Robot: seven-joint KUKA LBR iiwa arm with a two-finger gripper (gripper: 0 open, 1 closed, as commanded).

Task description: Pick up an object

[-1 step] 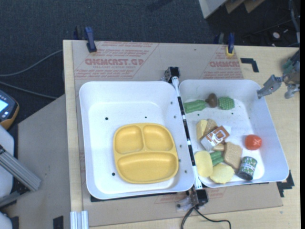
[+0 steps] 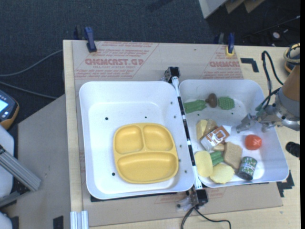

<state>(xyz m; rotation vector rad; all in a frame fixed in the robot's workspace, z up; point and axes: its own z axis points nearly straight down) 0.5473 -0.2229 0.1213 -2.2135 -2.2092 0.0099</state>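
Nothing picked up yet: pincer [image 2: 249, 123] spread open and holding nothing, just above the red tomato [image 2: 253, 141], grab and lift left to do.

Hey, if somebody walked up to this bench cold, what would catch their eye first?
Probably the yellow three-compartment plastic plate, alone in the middle of the left white bin. Next, the jumble of toy food in the right white bin: a red tomato near its right side, a green can at the front, a green corn cob at the back. The grey gripper reaches in from the right, just above the tomato.
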